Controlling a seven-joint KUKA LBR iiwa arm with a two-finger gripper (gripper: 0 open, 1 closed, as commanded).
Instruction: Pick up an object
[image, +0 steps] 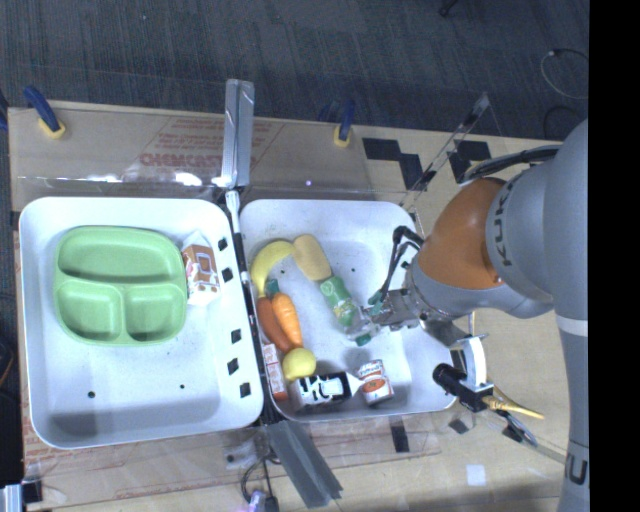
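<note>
The right bin (390, 222) holds a banana (266, 262), a pale yellow oval piece (311, 256), a green bottle (338, 299), a carrot (287, 317), a lemon (299, 363), a black-and-white carton (322, 389) and a small red-and-white can (374, 382). My gripper (368, 320) reaches down into this bin from the right. Its tip sits at the lower right end of the green bottle, touching or very close to it. The bottle lies flat on the bin floor. The orange wrist band (458, 245) hides part of the bin's right side.
The left bin (130, 385) carries a green divided plate (122, 285) and a small brown-and-white carton (201, 270) at its right wall. A metal divider (238, 135) rises between the bins. Bare floor shows in the right bin's upper right.
</note>
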